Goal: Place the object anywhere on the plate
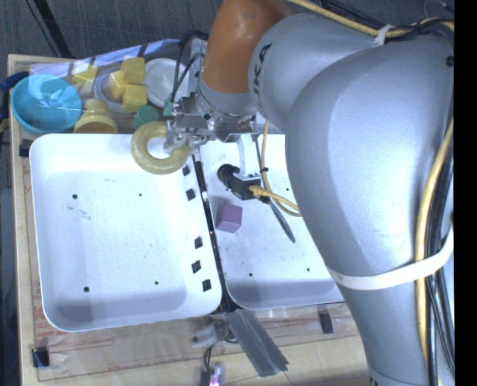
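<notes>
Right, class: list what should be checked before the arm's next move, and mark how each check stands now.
1. Yellow ring held by the gripper: cannot tell.
2. Ring lifted off the left bin: cannot tell; it is at the bin's far right corner.
3. Plate located: cannot tell; a white dish lies behind the bins.
4. Purple cube apart from the gripper: ok, it lies in the right bin.

Bright, even overhead light; soft shadows in bins (101, 312); slightly grainy.
</notes>
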Tool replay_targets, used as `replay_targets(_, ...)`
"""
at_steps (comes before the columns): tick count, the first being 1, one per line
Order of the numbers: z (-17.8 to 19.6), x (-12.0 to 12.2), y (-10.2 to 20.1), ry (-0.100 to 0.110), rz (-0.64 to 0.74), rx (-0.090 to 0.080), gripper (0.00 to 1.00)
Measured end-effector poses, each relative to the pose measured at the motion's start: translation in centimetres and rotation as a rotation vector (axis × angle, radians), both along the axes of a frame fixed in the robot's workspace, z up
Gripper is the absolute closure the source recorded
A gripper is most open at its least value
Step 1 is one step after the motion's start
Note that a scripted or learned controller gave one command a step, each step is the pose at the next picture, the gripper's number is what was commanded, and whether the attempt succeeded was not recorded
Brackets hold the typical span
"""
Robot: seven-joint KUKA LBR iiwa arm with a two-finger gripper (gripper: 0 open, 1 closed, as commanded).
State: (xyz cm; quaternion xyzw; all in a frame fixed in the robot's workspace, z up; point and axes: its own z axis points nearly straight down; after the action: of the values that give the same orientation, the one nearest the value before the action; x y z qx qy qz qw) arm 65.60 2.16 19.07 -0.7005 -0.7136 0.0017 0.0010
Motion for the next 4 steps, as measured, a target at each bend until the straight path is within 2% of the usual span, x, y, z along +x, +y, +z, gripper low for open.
replay_targets(1,9.5,0.0,2.0,-0.002,-0.172,0.000,1.00)
replay_targets(2,12.9,0.0,7.7,-0.001,-0.191,0.000,1.00)
replay_targets(3,12.0,0.0,3.1,0.003,-0.103,-0.001,1.00)
replay_targets(4,6.9,-8.8,8.6,0.002,-0.196,-0.001,1.00)
